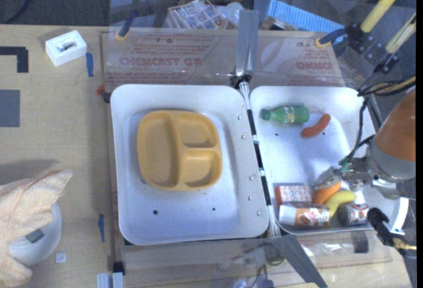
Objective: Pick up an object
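Arm's mostly cut off at the right edge, gripper low in the right bin over the orange thing and banana in the near-corner pile, and honestly I can't tell if it's open or closed.

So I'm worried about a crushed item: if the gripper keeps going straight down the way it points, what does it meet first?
Most likely the orange piece beside the yellow banana, right under the gripper. Depth is hard to judge from this view.
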You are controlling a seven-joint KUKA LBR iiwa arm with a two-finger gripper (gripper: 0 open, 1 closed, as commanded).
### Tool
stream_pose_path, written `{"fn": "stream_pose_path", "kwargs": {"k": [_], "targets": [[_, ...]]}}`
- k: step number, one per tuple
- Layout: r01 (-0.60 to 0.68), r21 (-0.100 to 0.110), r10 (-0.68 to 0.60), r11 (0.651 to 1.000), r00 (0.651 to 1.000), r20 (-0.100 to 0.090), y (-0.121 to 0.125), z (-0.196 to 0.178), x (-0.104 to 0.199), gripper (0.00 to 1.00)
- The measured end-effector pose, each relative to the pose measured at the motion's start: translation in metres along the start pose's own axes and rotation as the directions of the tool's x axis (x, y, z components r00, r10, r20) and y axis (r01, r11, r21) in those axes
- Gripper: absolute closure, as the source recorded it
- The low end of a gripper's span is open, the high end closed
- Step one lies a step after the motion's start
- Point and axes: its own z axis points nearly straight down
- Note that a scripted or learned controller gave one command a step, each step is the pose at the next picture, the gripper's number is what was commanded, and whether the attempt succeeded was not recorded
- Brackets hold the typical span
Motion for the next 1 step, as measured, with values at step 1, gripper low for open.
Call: {"fn": "stream_pose_path", "kwargs": {"k": [1], "targets": [[-0.006,-0.005,0.006,1.000,1.000,0.002,0.0016,-0.0084,-0.0023,1.00]]}}
